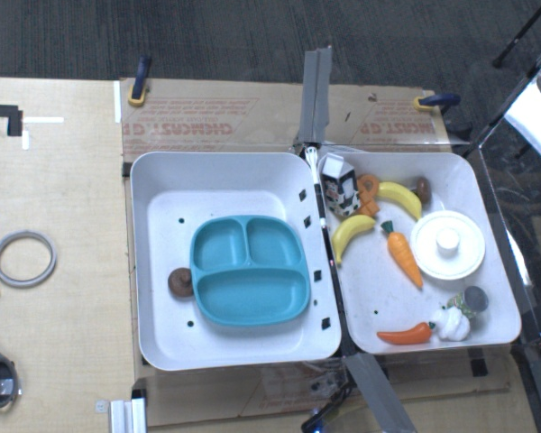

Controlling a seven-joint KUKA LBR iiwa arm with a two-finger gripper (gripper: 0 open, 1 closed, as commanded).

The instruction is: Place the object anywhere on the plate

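Pale wood desk carries two white bins side by side. How the gripper stands cannot be told. Lying flat in the left bin [153, 206] is the teal divided plate [250, 269], its long axis running left to right and its two small compartments on the far side. A small brown round object [180, 282] touches the plate's left rim; it is too round to show a heading. The right bin [487, 206] holds a milk carton [341, 188], two bananas [401, 197], a carrot [403, 255], a white lid [447, 242] and a red chili [404, 335]
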